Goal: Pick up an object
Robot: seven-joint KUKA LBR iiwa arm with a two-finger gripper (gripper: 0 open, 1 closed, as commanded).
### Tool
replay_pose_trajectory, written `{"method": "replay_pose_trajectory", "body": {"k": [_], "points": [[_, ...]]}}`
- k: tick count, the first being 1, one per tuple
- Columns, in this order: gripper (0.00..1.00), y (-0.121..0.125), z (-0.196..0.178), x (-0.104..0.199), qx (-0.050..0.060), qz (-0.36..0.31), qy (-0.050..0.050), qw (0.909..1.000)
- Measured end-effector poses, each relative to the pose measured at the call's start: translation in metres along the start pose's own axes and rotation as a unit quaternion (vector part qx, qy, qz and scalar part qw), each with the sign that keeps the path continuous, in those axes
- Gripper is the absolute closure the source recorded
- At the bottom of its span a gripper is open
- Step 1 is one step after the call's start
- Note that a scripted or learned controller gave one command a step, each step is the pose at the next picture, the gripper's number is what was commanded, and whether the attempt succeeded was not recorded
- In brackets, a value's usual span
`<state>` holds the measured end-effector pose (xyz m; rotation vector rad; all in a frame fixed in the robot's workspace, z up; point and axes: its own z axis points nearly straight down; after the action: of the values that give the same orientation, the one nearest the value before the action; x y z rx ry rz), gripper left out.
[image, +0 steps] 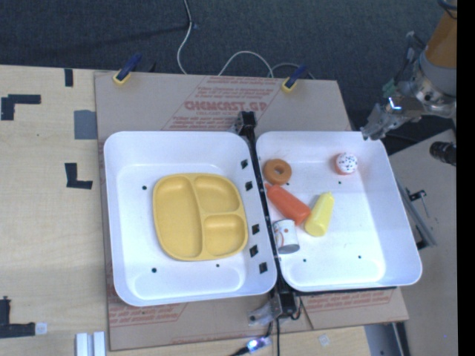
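In the right bin [386, 221] lay five small things, any of which might have served as the object to pick up. A brown doughnut [277, 171] sat close to the divider at the bin's far left, and just in front of it an orange carrot-shaped piece [289, 204] lay at a slant, its lower end touching or nearly touching a yellow bottle-like piece [320, 214] tilted the other way. Below the carrot, hard against the divider, rested a small white cup [285, 236] on its side. A little white and pink ball with dots [346, 163] lay apart from the rest, near the bin's far right corner. The left bin [126, 199] held a yellow divided plate [199, 216] with three compartments, lying flat in the middle. The gripper [378, 124] hung beyond the right bin's far right corner, outside the rim, well above and apart from every object; it had nothing in its grasp, and whether it was spread or closed could not be told at that distance and angle. The arm [444, 43] rose behind it.
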<state>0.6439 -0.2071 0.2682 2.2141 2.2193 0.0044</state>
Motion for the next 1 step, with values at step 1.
{"method": "replay_pose_trajectory", "body": {"k": [1], "points": [[1.00, -0.0063, 0.0150, 0.0577, 0.004, -0.002, 0.002, 1.0000]]}}
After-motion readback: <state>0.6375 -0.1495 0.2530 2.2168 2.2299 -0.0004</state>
